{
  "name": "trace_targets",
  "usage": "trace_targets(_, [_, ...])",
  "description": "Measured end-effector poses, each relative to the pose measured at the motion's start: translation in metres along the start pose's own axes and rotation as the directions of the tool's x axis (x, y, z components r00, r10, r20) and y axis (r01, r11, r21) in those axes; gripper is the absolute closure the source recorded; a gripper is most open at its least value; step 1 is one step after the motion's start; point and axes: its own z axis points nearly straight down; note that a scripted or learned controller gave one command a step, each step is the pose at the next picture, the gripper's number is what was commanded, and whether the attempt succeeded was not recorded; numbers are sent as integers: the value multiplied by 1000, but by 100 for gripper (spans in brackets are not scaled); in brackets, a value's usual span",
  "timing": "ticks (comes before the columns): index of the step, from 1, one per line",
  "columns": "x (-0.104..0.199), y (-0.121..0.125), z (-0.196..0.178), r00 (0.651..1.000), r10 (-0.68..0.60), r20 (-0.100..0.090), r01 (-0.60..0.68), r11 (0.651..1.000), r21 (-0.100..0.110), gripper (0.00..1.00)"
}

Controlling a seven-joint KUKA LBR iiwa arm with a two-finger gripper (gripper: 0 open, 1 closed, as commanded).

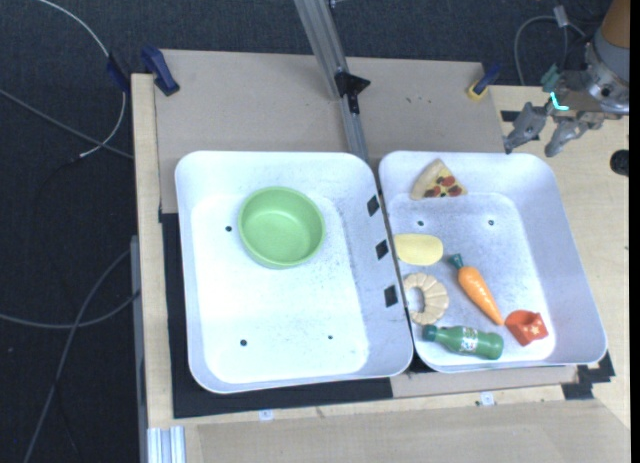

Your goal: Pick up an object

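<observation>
**Arm waiting off the bins, toy food lying ready in the right bin**

Along the bottom of the frame the bench (300,431) is showing bare board. Just above it, at the lower edge of the right bin (570,251), a small green bottle (465,341) is lying on its side, with a red toy piece (527,326) just beside it to the right. Both are looking light and rigid; the bottle is likely to roll, so gripping across its body seems wisest.

A little higher, a ring-shaped biscuit toy (430,297) is resting against the bin's left wall, too near it for easy finger room. The orange carrot (478,291) is lying slantwise near the middle, well apart from the walls, slim and stiff, and gripping across its thick middle looks the safest choice. Above them a yellow lemon-like piece (418,248) is sitting, smooth and probably slippery.

In the left bin (200,251) a green bowl (282,226) is standing upright, best taken by its rim.

At the right bin's upper edge a pizza slice (437,181) is lying, flat and hard to get under.

Farthest off, at the frame's upper right, the gripper (547,131) is hovering outside the bins with its fingers spread apart and holding nothing. The arm above is being cut off by the frame edge.
</observation>
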Motion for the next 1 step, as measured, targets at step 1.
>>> trace_targets(1, [0, 1, -4, 1000, -1, 1, 1, 1000, -7, 0])
